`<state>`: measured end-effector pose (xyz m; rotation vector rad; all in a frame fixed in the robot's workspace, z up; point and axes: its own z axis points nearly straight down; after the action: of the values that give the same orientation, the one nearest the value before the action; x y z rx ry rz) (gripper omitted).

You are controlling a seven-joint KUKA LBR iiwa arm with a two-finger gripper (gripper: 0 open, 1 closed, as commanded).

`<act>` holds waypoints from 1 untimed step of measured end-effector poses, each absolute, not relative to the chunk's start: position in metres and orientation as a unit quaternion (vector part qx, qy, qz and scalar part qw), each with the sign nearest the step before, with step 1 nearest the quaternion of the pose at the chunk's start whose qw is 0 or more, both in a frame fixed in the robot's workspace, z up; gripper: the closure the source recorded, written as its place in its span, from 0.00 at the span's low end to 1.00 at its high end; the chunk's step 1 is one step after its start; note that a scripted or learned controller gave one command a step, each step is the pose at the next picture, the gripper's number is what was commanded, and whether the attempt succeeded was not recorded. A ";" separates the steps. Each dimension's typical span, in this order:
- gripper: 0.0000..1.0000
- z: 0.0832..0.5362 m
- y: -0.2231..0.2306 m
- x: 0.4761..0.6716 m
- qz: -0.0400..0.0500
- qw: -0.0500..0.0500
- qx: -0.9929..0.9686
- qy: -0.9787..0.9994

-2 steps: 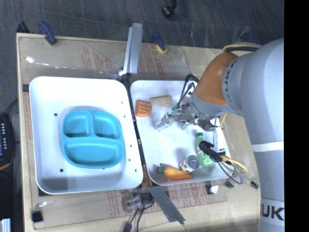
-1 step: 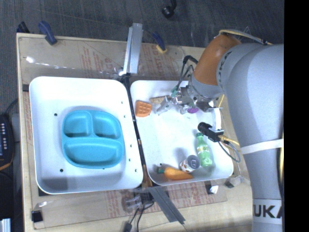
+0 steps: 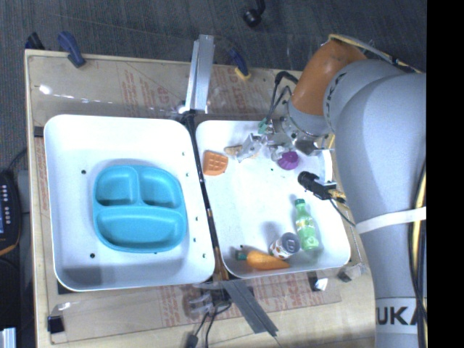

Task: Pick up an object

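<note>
Camera view: gripper [image 3: 255, 144] above right bin [image 3: 246, 194].

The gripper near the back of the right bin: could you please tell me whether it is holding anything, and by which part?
Cannot be told: the gripper sits low in the right bin beside the waffle, with nothing seen between its fingers.

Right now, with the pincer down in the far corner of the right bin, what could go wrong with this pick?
1. The pincer sits close to the bin's far wall, so it may scrape the rim.
2. The purple object and waffle piece lie beside it; a closing move could knock one away.
3. The carrot, can and green bottle crowd the near corner, making later picks harder.
</note>
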<state>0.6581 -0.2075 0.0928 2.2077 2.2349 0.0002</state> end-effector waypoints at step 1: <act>0.00 0.092 -0.188 0.584 -0.001 -0.001 0.705 0.709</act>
<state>0.5842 -0.1881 0.0918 2.2174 2.2296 -0.0025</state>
